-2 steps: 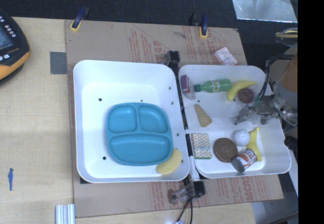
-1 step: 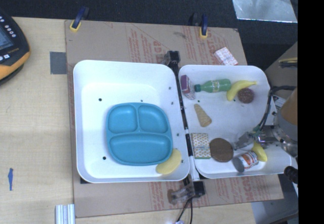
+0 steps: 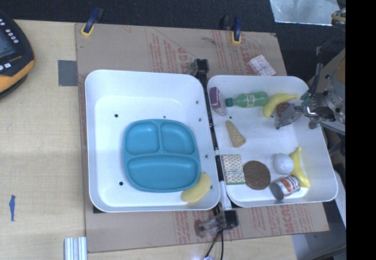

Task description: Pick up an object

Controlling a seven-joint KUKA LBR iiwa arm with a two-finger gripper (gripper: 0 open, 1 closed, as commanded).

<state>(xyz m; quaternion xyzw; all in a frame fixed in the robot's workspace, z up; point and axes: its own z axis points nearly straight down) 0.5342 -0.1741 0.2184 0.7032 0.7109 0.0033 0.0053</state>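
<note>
Camera view puts the gripper low in the right bin, at its far right, beside a yellow banana; whether it grips anything I cannot tell. A clean pick, I judge, needs one item centred and its neighbours left alone. The left bin holds a blue divided plate and, at its near right, a banana. Right bin: green bottle, brown cookie, cone, white ball.
</note>
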